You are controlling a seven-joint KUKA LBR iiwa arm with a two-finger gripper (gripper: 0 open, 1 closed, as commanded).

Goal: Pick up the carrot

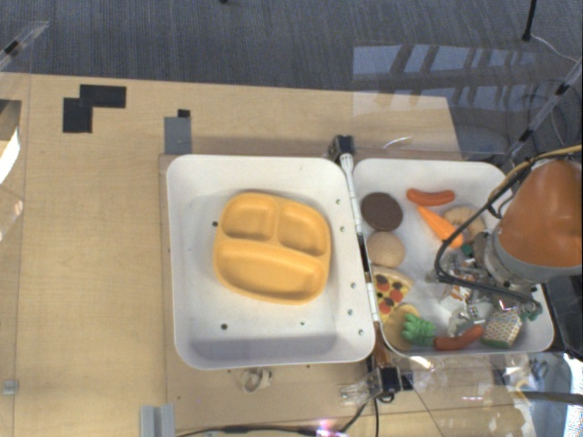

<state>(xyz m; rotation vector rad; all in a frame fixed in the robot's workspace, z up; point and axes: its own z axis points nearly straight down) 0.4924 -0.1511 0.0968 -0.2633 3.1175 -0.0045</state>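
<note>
Fig.: Arm (547,221) over the right bin (537,340), approach step, carrot not yet picked up.

Carrot (441,223) lies in the upper middle of the right bin, just below a small sausage (430,196) and right of a brown patty (381,211); its lower end runs under the arm's cables. Claw (474,312) sits low in the bin, near a second sausage (458,338) and broccoli (418,328), apart from the carrot; can't tell if it's open or closed, too much clutter. Left bin (182,262) holds a yellow divided plate (271,247). Next, by my read: shift the claw up-bin, square it w/ the carrot's long axis, come down clear of the sausage.
</note>
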